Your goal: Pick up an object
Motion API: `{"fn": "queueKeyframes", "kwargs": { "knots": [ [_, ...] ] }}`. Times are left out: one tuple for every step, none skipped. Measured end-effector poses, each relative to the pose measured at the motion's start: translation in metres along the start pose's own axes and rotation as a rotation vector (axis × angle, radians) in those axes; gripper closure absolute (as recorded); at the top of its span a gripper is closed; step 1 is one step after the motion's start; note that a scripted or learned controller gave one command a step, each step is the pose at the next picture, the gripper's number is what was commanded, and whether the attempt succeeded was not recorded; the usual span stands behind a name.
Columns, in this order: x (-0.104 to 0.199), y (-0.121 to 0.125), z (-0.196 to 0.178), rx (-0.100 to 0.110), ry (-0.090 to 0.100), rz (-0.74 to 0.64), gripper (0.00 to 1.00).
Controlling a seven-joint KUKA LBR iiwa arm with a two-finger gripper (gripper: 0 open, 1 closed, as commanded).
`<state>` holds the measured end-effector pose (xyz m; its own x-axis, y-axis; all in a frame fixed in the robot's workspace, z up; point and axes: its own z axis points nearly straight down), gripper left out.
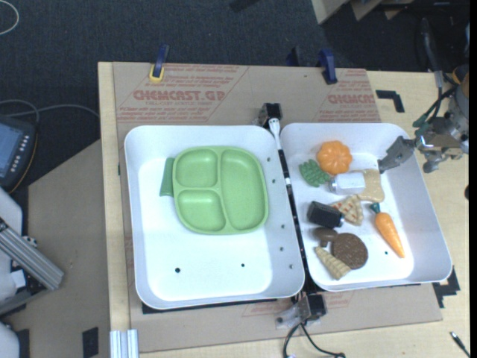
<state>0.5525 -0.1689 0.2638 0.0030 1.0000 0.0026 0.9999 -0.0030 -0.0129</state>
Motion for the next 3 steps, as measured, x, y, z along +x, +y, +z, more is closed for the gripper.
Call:
{"fn": "queueKeyframes", "kwargs": {
  "knots": [
    [0.000,0.002,-0.007,-0.013,-0.003,-0.003,0.00],
    [0.003,0.003,0.036,-0.007,-0.001,-0.003,0.00],
    [0.004,0.001,0.079,-0.007,-0.001,-0.003,0.00]
  ]
}}
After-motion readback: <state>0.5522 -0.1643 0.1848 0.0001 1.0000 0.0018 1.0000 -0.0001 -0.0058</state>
